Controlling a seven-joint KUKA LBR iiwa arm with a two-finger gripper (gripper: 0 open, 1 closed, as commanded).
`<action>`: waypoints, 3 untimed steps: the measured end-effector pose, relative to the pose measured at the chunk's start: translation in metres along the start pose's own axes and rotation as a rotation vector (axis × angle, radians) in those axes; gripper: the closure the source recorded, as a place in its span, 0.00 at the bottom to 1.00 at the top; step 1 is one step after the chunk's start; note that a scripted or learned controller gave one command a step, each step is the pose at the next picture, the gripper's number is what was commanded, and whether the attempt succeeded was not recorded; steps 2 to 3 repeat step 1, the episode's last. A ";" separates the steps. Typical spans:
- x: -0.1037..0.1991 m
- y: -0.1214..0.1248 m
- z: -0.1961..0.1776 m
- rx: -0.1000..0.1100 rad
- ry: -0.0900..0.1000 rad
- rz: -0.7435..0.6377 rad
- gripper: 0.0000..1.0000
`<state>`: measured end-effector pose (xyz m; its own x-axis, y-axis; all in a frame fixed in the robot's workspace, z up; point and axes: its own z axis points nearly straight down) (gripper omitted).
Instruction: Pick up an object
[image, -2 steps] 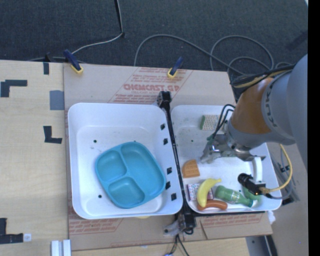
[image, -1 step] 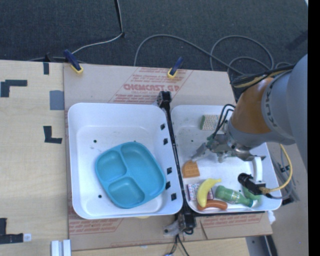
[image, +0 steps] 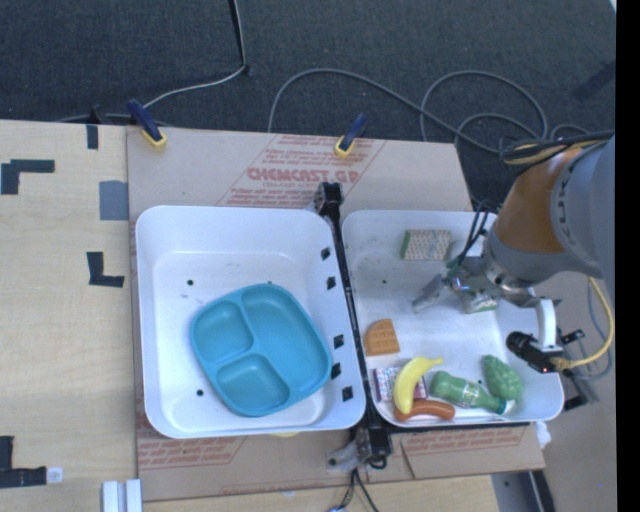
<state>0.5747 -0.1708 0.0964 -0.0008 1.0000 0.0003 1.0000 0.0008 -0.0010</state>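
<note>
My gripper (image: 452, 296) is low in the right bin (image: 440, 222), near its middle, with the fingers (image: 428, 297) spread open and nothing between them. A green patterned pad (image: 427, 244) lies just behind the gripper. To the front left of it sits an orange cracker (image: 381, 336). Along the bin's front edge lie a yellow banana (image: 413, 380), a red sausage (image: 432, 409), a green bottle (image: 466, 390), a green lumpy toy (image: 502, 378) and a small packet (image: 385, 381). All of these are apart from the gripper.
The left bin (image: 180, 240) holds a blue divided plate (image: 260, 347). A black divider (image: 338, 290) runs between the bins. The grey arm with its orange band (image: 535, 205) hangs over the right bin's right side. Cables (image: 470, 110) trail behind the bins.
</note>
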 end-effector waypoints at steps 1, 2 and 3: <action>0.052 0.069 0.009 -0.001 0.000 -0.002 0.00; 0.052 0.069 0.009 -0.001 0.000 -0.002 0.00; 0.052 0.069 0.009 -0.001 0.000 -0.002 0.00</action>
